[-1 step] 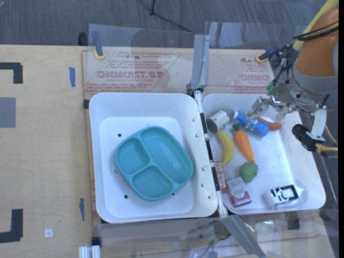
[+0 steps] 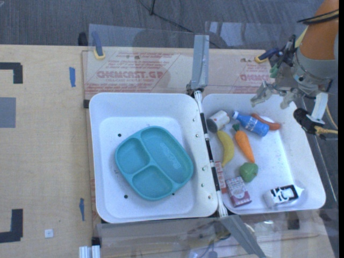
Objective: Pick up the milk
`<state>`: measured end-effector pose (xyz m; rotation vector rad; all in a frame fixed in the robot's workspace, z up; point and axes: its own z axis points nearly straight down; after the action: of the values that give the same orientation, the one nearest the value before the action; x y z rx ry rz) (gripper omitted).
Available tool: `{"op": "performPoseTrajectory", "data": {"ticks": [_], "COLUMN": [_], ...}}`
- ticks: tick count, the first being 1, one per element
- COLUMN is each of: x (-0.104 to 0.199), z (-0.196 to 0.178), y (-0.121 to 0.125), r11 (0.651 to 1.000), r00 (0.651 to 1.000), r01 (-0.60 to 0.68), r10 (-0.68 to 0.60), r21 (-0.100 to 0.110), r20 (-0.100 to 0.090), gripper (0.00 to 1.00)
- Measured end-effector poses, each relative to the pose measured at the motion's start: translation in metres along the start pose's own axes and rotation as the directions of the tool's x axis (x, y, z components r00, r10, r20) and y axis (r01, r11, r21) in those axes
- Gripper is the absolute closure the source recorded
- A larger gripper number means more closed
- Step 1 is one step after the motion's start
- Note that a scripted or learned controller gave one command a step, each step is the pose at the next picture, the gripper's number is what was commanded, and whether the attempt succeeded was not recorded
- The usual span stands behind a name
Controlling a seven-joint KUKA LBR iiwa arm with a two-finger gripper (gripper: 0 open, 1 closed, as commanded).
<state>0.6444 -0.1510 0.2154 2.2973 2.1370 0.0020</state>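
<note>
The milk [image 2: 282,195] is a small white carton with black patches, lying on its side in the near right corner of the right bin [image 2: 301,160]. My gripper [image 2: 273,99] hangs over that bin's far right rim, well behind the milk. Its two fingers are spread open and nothing sits between them.
Also in the right bin are a grey-white can [image 2: 217,118], a blue bottle [image 2: 251,123], a red sausage [image 2: 267,123], a banana [image 2: 226,147], a carrot [image 2: 244,145], a green pepper [image 2: 248,171] and a pink box [image 2: 237,191]. A teal divided plate [image 2: 154,162] lies in the left bin [image 2: 102,144].
</note>
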Motion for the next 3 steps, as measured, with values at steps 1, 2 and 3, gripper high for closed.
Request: {"op": "performPoseTrajectory", "data": {"ticks": [1, 2, 3], "x": [-0.027, -0.031, -0.078], "z": [0.025, 0.078, 0.126], "y": [-0.053, -0.127, -0.157], "r11": [1.000, 0.932, 0.923], "r00": [1.000, 0.932, 0.923], "r01": [-0.003, 0.362, 0.384], "r10": [0.003, -0.362, -0.384], "r21": [0.004, 0.000, -0.007], "r20": [-0.002, -0.002, 0.001], "gripper": [0.00, 0.00, 0.00]}}
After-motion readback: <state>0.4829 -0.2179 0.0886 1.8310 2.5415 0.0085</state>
